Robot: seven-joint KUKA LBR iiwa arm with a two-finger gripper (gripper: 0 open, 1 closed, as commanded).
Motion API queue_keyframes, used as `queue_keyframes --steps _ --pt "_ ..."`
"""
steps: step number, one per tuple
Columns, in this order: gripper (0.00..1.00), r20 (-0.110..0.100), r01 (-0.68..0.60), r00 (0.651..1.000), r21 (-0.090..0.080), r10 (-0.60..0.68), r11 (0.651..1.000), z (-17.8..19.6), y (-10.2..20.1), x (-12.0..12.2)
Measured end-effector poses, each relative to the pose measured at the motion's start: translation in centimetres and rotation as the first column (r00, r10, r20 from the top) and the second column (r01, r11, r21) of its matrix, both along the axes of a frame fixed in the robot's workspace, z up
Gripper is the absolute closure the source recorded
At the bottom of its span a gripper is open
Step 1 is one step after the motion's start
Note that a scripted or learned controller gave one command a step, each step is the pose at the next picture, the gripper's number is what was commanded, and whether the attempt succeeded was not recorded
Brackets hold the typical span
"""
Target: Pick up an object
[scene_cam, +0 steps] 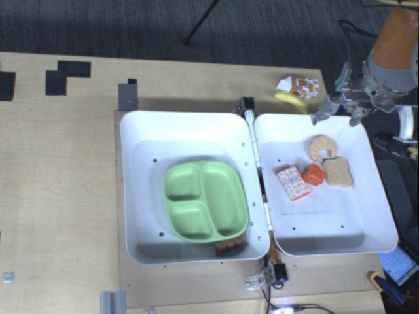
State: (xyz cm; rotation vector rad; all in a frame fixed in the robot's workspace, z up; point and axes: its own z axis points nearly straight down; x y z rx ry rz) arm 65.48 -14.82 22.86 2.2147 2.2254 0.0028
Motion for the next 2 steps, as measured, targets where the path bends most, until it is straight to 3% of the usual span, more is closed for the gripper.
queue_keyframes --steps 1,2 --pt "0.00 -0.001 -0.002 1.000 0.001 0.002 1.000 -14.1 2.3 1.4" --pt "0.00 -0.002 -0.002 1.000 0.001 0.002 1.000 -14.4 6.5 0.3"
